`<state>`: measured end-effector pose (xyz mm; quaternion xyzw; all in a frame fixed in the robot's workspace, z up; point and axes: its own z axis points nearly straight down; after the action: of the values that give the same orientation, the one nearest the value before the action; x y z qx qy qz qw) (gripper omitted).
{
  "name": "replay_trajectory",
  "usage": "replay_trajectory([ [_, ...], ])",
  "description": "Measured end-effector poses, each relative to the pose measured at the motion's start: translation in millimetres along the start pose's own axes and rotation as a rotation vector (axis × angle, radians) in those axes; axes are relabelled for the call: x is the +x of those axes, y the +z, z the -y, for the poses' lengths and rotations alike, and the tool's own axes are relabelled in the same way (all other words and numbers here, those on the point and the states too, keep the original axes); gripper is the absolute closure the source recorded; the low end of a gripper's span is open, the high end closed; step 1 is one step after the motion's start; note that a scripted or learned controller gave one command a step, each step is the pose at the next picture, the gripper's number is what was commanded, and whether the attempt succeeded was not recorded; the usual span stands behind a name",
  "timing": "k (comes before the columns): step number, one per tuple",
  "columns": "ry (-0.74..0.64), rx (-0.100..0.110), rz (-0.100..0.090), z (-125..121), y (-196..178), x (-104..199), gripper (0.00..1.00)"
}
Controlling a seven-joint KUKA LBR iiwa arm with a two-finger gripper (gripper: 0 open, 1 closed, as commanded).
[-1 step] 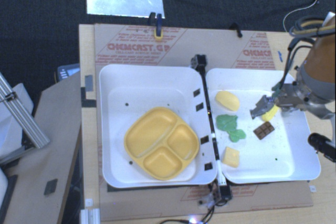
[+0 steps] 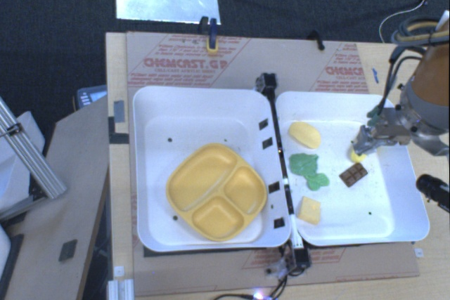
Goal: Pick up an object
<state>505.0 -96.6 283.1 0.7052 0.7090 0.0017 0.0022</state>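
In the right bin (image 2: 394, 221) lie a pale yellow oval piece (image 2: 304, 134), a green leafy piece (image 2: 308, 168), a brown chocolate square (image 2: 353, 174) and a yellow wedge (image 2: 309, 209). My gripper (image 2: 361, 145) is low over the right bin's middle, reaching in from the right. A small yellow object (image 2: 357, 157) peeks out just beneath its tip, mostly hidden by it. The chocolate square lies just below and left of the gripper, apart from it.
The left bin (image 2: 162, 116) holds a yellow three-compartment tray (image 2: 215, 190). A black divider strip (image 2: 275, 151) runs between the bins. The arm's grey body and cables (image 2: 422, 81) hang over the right bin's right side.
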Motion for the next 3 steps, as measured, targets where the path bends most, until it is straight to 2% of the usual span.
replay_trajectory([
  [1,-0.001,-0.017,0.004,-44,-154,-2,1.00],
  [2,0.005,-0.013,0.008,-138,-248,-69,1.00],
  [3,-0.003,0.018,-0.005,-132,-80,-9,1.00],
])
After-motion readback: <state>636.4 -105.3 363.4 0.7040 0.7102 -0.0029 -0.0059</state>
